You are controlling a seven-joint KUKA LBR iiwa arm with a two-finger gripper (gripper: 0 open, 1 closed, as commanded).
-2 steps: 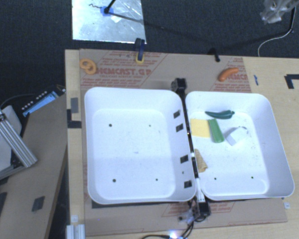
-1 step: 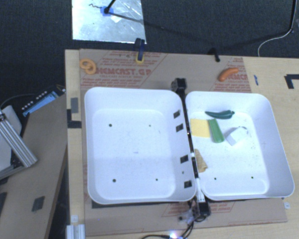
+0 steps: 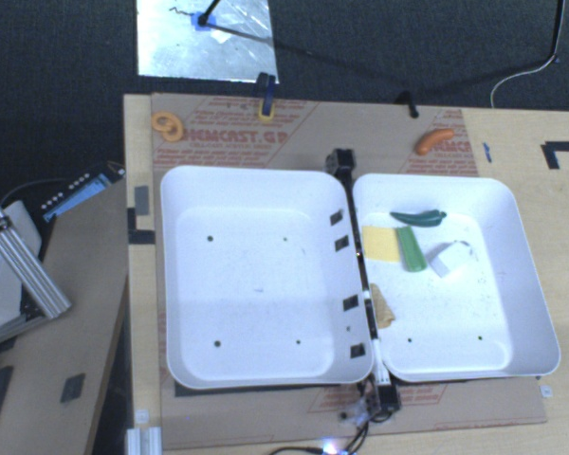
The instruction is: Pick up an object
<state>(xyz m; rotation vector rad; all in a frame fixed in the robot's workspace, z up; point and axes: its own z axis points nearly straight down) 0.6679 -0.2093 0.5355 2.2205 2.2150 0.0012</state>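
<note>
Since the pickable things cluster at centre right of the frame — a green stick (image 3: 411, 248) touching a yellow block (image 3: 380, 245), a dark green pepper (image 3: 419, 218) above — the right bin (image 3: 512, 349) holds every candidate; the jaws' state I cannot tell

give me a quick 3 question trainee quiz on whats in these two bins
1. True or false: the yellow block lies in the left bin.
2. Which thing touches the yellow block's right side? A) green stick B) white piece C) orange sausage
3. Fill in: the orange sausage lies on the ____, outside the right bin.

Key: 1 false; 2 A; 3 cardboard.
</note>
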